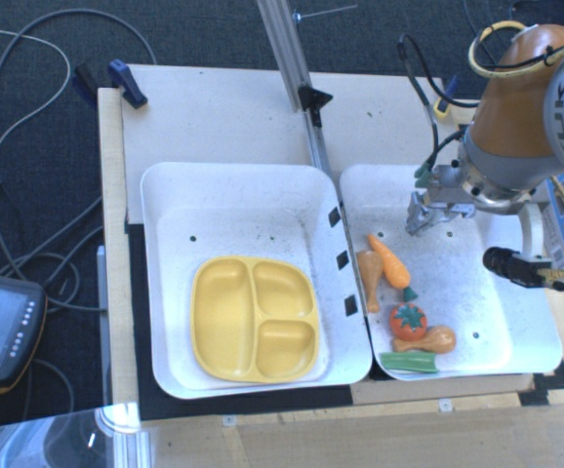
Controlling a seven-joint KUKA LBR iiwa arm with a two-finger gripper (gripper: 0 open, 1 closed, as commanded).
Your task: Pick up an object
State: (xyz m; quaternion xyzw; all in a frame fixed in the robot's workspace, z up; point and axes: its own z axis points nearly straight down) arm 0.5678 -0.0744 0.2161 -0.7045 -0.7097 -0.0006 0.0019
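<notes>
Dark carpet surrounds the table; your claw [424,218], its opening impossible to judge, hovers in the right white bin [516,344]. Descend squarely over the orange plastic carrot [388,260] just below-left.

A yellow divided tray [255,318] lies in the left bin [165,203], cables [28,96] on the floor.

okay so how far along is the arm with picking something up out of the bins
Done: nothing looks picked yet. The carrot, tomato and green pod all lie in the right bin, and the yellow tray lies in the left bin.
In hand: the gripper hangs above the right bin, up from the carrot.
Left: descend, grasp, lift.
</notes>
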